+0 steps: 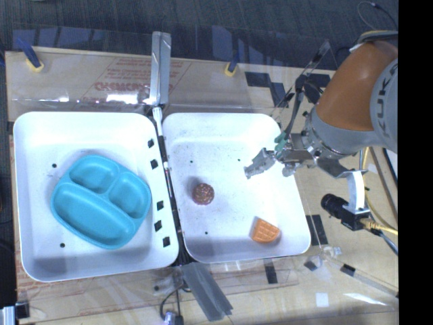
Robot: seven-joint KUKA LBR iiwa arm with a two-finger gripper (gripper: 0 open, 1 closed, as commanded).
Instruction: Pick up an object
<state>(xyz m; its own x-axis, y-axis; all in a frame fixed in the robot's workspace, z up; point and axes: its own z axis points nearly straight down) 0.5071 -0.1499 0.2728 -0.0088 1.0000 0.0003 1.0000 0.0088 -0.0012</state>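
**A:** Where's the arm sitting right now?

**B:** Gripper is hanging over the upper right part of the right bin, nothing between the fingers. One grey finger is pointing left toward the bin middle. Can't tell whether they're apart or together from this angle.

**A:** Candidates?

**B:** Two in that bin. Small round brown object is lying left of centre, near the divider side. Orange wedge-shaped object is lying near the bottom right corner, just beside the bin wall. They're well apart from each other.

**A:** Left bin?

**B:** Left bin is holding a blue divided tray, three compartments, lying flat. Too wide for a two-finger pinch, I'm guessing. Skipping it.

**A:** Which one are you favouring?

**B:** The brown one. It's sitting in open floor, room on all sides for the fingers. Looking light and small; round, so probably rolling or squirting out if the pinch lands off-centre. I'd be closing straight across its widest part.

**A:** And the orange?

**B:** Looking light too, maybe soft or foam-like, can't confirm. The wall is crowding it on the right. Flat faces should be gripping better, but finger clearance is looking tight.
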